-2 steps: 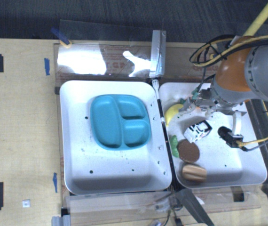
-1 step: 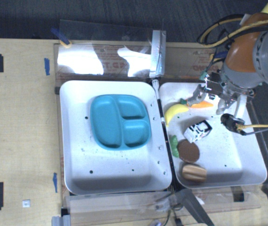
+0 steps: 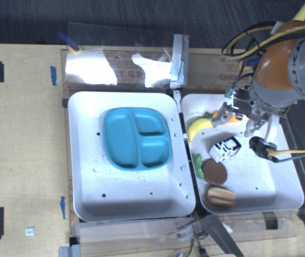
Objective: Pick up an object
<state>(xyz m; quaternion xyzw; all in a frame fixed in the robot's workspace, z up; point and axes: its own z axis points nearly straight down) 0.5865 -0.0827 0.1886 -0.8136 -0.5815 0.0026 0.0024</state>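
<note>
Several small objects are seen in the right bin [image 3: 289, 194]. A yellow banana-like piece [image 3: 198, 127] lies at the bin's upper left, against the dividing wall. A black-and-white patterned object [image 3: 226, 148] lies near the middle, tilted. A small green piece [image 3: 198, 165] is seen along the left wall, a round brown disc [image 3: 214, 172] just beside it, and a tan, bun-like object [image 3: 220, 196] below the disc, near the front wall. A small orange bit [image 3: 208, 114] shows above the yellow piece; what it is cannot be told.

By count: two white bins, one blue divided tray [image 3: 137, 138] lying in the left bin [image 3: 85, 191], and five clear objects in the right bin, one of each kind.

The gripper [image 3: 239, 116] is placed over the upper part of the right bin, below the grey arm with its orange band [image 3: 274, 68]. Whether the gripper is spread or closed cannot be told, and nothing can be seen held in it. The yellow piece lies just to the gripper's left in the view, near it; the black-and-white object lies below it, apart. The disc, green piece and tan object lie further toward the front wall, well apart from the gripper. The bins are carried on a wooden table [image 3: 18, 143]
</note>
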